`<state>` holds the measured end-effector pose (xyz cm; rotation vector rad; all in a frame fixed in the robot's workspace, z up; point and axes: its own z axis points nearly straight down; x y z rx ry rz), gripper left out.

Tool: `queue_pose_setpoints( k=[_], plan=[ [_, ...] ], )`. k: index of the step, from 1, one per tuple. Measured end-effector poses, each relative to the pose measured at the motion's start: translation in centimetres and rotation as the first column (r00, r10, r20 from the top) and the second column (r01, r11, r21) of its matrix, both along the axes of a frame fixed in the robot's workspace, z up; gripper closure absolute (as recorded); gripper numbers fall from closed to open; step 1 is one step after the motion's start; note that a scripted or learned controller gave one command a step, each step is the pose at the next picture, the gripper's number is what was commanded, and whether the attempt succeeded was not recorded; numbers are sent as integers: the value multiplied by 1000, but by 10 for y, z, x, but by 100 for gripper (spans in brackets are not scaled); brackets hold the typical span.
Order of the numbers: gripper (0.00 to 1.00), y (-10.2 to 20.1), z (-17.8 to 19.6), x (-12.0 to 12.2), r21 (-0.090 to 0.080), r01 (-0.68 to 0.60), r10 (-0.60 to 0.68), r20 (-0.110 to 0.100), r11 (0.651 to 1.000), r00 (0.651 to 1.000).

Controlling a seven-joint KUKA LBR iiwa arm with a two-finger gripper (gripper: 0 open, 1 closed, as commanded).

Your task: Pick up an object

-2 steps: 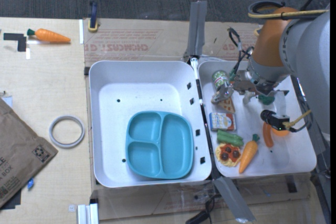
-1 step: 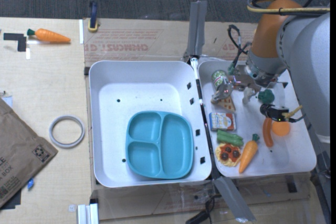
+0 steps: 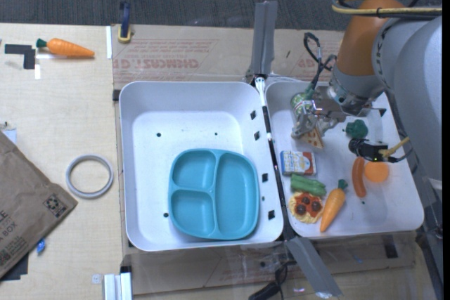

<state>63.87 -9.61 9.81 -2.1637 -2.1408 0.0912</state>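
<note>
Pincer: the metal pincer hangs low in the right white bin, at its upper left; how wide it stands, I cannot tell.
Nearest thing: tan wedge-shaped toy slice, touching or just under the tips.
Surface: pale wooden surface.
Room: small printed box just below; crowded.
</note>
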Motion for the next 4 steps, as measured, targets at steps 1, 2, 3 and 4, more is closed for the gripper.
queue_pose_setpoints(
  k=[1,2,3,4],
  plan=[
    [100,-47,-6,-41,-28,-213,215,111,977,970],
    [100,-18,3,1,-6,-272,272,37,962,962],
    [100,-26,50,20,-28,-3,6,110,1000,994],
    [100,33,93,-21,-27,-20,23,107,999,994]
  ],
)
